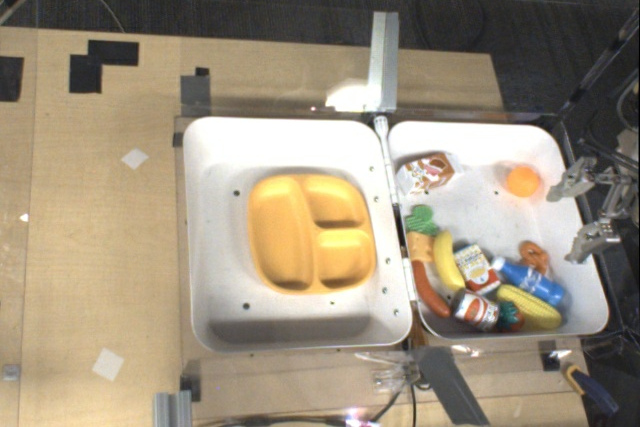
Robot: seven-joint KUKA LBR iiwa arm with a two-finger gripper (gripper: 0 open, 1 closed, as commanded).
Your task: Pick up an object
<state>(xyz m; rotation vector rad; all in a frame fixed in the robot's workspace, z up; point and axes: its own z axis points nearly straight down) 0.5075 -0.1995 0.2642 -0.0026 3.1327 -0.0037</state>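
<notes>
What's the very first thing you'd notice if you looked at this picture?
The big yellow divided tray jumps out, sitting alone in the middle of the left bin. Next comes the colourful heap of toy food in the right bin, crowded toward its near left side, with a small orange ball lying apart near the far right. The gripper hangs at that bin's right edge.

Light is bright and even, falling from above. The 2 white bins (200, 215) look nearly washed out, and a glare patch sits on the bench (100, 265) at 12 o'clock of the left bin. Soft shadow pools along that bin's inner wall toward 6 o'clock, below the yellow tray (308, 232). The dark floor at 12 o'clock stays dim. Focus is slightly soft throughout; small toys at 4 o'clock blur together.
</notes>
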